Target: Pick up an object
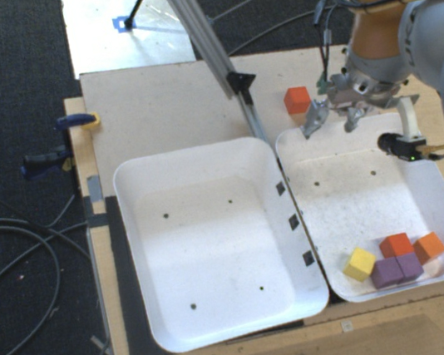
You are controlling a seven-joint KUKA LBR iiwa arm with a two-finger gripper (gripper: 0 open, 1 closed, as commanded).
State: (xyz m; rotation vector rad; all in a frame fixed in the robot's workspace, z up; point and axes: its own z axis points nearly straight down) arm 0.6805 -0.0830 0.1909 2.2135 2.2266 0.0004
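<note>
My gripper point(332, 121) hangs above the far rim of the right bin point(359, 191), open, with nothing between its fingers. An orange-red cube point(297, 100) lies on the bench just left of the gripper, outside the bins. In the right bin's near corner sit a yellow cube point(359, 263), a red cube point(395, 244), an orange cube point(428, 247) and two purple cubes point(396, 270), packed close together. These lie far below the gripper in the view.
The left bin point(208, 242) lies beside the right one. A grey metal pole point(203, 41) slants across the bench toward the bins' shared far corner. A blue clamp point(69, 122) grips the bench's left edge. Cables trail on the dark floor at left.
</note>
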